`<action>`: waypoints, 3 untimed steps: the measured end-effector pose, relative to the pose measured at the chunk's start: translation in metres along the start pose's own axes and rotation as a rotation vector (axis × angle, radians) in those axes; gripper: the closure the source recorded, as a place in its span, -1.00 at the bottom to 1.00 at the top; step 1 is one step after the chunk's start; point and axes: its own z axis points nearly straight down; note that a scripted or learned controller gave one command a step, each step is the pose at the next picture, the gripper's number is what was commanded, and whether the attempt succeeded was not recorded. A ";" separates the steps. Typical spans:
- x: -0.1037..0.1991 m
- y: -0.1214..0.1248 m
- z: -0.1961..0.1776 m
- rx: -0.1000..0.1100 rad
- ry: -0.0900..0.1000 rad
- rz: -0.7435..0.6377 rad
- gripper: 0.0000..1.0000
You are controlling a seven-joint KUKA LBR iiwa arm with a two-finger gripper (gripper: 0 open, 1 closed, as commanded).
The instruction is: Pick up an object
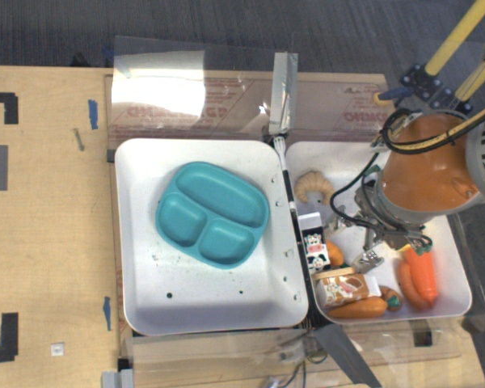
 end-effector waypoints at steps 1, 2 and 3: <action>-0.027 -0.072 -0.099 -0.009 0.019 -0.015 -1.00; -0.033 -0.104 0.003 -0.017 0.025 0.003 -1.00; -0.037 -0.104 -0.011 -0.013 0.014 0.005 1.00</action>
